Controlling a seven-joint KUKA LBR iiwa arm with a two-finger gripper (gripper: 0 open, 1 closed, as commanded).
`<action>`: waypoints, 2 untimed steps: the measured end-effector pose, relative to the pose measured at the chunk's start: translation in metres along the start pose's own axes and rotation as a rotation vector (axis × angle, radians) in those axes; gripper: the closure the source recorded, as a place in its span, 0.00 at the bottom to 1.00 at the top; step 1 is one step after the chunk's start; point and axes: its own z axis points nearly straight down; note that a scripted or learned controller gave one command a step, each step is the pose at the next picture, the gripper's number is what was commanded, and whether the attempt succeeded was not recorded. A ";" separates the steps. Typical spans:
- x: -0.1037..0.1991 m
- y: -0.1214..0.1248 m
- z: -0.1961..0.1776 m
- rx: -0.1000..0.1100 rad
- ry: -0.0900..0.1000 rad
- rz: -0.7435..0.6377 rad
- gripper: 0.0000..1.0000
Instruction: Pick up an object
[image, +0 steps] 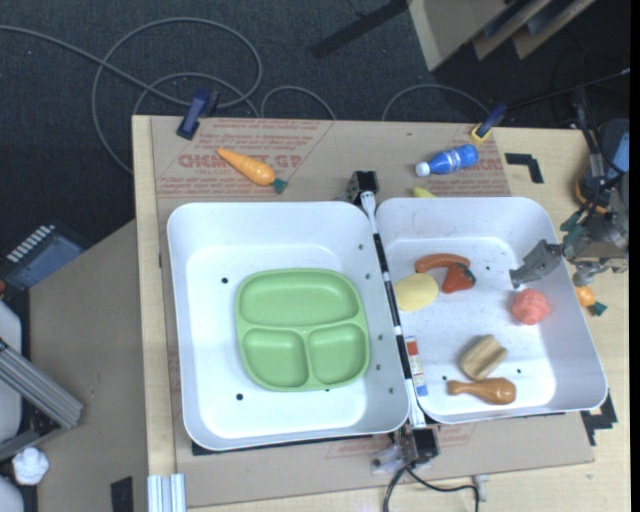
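The right bin (560, 375) holds a pink ball (531, 307), a brown sausage (440, 262) with a red piece (458, 281) beside it, a pale yellow lump (416, 292), a tan bread-like block (482, 354) and a chicken drumstick (482, 390). My gripper (531, 265) reaches in over this bin's right rim. It hangs just above and a little left of the pink ball, with nothing seen in its grasp.
The left bin (200, 250) carries a green divided plate (300, 328). On the bench behind the bins lie a carrot (250, 166) and a blue bottle (448, 160). A small orange object (587, 296) sits at the right bin's right rim, under the arm.
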 end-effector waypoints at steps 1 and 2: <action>0.009 0.056 0.119 0.002 0.001 0.000 0.00; 0.046 0.121 0.181 -0.014 0.001 -0.001 0.00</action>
